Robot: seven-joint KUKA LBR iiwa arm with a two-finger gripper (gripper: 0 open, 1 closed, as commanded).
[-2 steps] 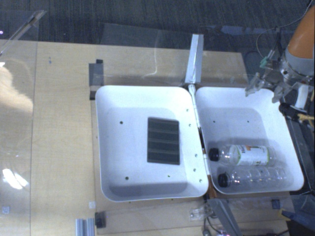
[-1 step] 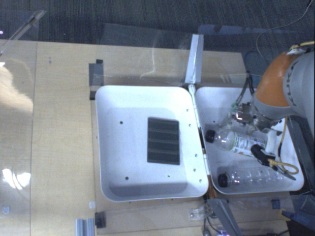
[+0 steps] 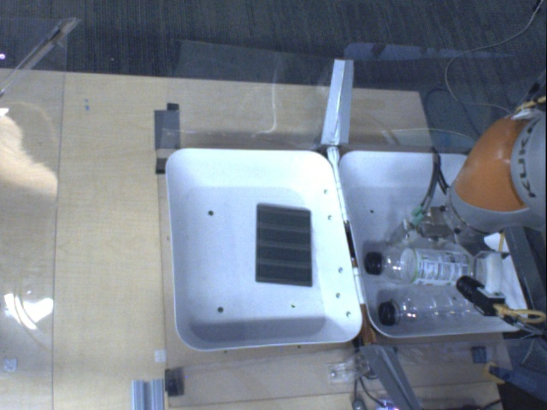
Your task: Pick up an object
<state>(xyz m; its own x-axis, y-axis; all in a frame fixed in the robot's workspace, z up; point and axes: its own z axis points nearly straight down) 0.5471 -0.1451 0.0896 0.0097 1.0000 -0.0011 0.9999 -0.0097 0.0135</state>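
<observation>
Two white bins sit rim to rim toward the right side of the tabletop, and a wide stretch of pale wood runs from them to the tabletop's left edge. The left bin holds one thing, a dark ribbed slab. It lies flat near the bin's middle, with white floor showing on all four sides of it and well apart from every wall.

The right bin, nearer the tabletop's right edge, is more crowded. Two clear plastic bottles lie on their sides in its near half, each with a black cap pointing toward the wall shared with the left bin. The far bottle and the near bottle lie roughly parallel and just beside each other. The near one is close to the bin's near wall. The far left part of this bin's floor is open white.

The arm, with its orange band, comes in over the right bin's right side. The pincer hangs just beyond the far bottle. I cannot tell how far open it is, and I see nothing held in it.
</observation>
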